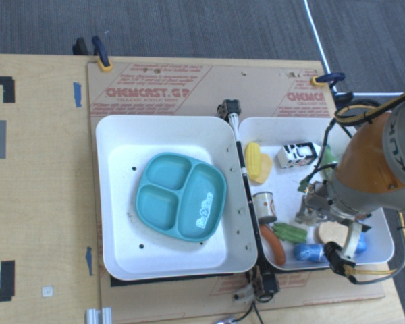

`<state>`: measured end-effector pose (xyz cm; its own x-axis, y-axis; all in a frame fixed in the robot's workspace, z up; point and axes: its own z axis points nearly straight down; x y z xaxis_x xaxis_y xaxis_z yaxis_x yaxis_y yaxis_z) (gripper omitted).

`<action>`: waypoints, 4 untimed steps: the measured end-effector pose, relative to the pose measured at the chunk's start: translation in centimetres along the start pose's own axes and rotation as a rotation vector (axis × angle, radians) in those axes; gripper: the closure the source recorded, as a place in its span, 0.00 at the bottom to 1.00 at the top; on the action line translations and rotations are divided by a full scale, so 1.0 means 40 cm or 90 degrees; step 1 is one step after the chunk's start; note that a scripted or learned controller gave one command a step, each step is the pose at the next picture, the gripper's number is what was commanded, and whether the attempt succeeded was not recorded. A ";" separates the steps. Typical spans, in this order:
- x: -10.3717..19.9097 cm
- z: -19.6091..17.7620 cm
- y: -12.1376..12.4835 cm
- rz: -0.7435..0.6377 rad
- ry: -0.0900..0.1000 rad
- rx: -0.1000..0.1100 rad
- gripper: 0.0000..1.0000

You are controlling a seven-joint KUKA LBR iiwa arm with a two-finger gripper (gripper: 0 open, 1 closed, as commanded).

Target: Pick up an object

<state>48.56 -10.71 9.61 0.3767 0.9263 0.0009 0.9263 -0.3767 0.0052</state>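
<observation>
The right bin [385, 248] holds several small items: a yellow piece [258, 161], a black-and-white toy [296, 154], a small tin can [264, 205], a green vegetable [290, 233], an orange sausage-like piece [273, 246], a blue piece [308, 252] and a beige slice [331, 233]. My gripper [310, 210] reaches in from the right and hangs low over the middle of this bin, just above the green vegetable and beside the beige slice. The arm's bulk hides the bin's right part.
The left bin [115, 181] carries a teal divided plate [181, 196]. A black bar [241, 174] runs between the two bins. Both bins rest on a cardboard sheet [148, 90] held by clamps. Cables [354, 110] loop near the arm at the right.
</observation>
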 end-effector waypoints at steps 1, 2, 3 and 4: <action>0.000 0.000 0.000 0.000 0.000 0.000 0.00; -0.043 0.027 0.151 -0.142 0.000 0.001 0.00; -0.042 0.001 0.153 -0.141 0.000 -0.001 1.00; 0.110 -0.221 0.086 -0.167 0.000 0.003 1.00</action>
